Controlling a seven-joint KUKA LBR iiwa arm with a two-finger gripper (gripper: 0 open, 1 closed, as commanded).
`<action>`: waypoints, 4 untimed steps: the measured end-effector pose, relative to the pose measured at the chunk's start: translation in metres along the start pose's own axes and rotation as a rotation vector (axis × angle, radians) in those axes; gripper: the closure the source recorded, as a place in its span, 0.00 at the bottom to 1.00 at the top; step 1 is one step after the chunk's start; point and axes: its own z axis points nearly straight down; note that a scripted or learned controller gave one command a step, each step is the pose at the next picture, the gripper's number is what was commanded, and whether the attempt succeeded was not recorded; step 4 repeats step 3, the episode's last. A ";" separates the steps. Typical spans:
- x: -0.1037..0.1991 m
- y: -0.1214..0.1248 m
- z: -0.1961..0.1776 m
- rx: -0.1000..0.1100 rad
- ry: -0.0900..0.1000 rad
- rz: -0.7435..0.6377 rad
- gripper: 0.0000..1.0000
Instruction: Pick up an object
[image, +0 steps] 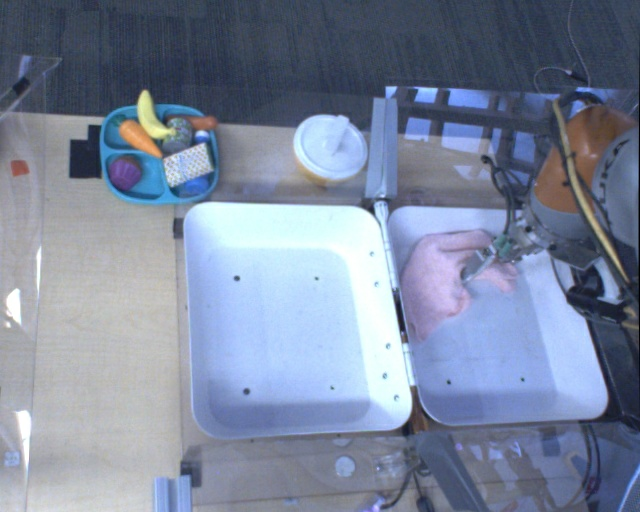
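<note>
The gripper (478, 266) sits low on the pink cloth (440, 285) in the right bin (560, 400). Finger state cannot be determined. The position suits a grasp attempt.

My arm (585, 170) comes in from the right, orange band up top, wrist angled down and left, gripper (478, 268) low at the end. Fingers too small to read.

The tool (478, 268) sinks into a pink cloth (440, 285), its tips too small to read; the arm (590, 170) runs off the frame's right edge.
</note>
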 end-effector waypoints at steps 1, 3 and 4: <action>0.000 0.003 -0.013 -0.007 -0.005 -0.003 1.00; 0.015 0.037 -0.068 0.001 0.002 -0.261 1.00; 0.015 0.037 -0.068 0.001 0.002 -0.261 1.00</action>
